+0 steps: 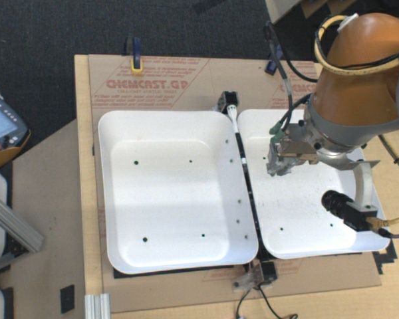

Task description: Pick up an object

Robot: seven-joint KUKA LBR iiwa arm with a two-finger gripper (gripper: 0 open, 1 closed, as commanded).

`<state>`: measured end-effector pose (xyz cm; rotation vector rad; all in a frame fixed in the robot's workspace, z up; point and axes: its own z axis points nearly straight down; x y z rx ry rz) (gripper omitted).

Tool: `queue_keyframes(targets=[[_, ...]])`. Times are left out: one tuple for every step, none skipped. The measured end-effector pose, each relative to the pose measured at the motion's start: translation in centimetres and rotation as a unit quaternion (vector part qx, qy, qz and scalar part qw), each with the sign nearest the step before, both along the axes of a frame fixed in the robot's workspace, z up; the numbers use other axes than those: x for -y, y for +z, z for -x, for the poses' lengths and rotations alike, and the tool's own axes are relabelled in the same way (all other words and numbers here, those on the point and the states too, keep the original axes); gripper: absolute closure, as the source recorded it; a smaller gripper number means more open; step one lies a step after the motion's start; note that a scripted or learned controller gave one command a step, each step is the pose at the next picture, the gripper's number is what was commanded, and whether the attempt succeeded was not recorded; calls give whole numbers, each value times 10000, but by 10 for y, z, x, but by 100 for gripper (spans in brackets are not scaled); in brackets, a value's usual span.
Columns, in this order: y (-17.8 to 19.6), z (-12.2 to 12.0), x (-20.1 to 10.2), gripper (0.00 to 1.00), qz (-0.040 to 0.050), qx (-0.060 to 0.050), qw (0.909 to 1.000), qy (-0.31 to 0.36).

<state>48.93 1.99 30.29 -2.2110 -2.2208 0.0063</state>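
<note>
A worktop covered with a brown sheet printed in red lettering is seen from above. Two shallow white bins are set on it side by side, their inner rims touching. The left bin is marked by a few small dark dots on its floor. The right bin is partly covered by the arm, which is reached in from the right, its orange band uppermost. The claw is held low over the upper left part of the right bin, near the shared rim. Whether the claw is released or clenched cannot be told, and nothing can be made out in its grasp. A small green piece is seen just above the claw; whether it is the object to be picked or part of the robot cannot be told. A blue and yellow clip is fixed at the worktop's far edge.
</note>
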Motion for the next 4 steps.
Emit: queue_keyframes(targets=[[22, -12, -40, 100, 7, 62, 10000, 5], [112, -20, -83, 100, -2, 106, 9999, 3], [-58, -37, -73, 100, 33, -45, 10000, -36], [73, 0, -57, 100, -2, 112, 9999, -21]])
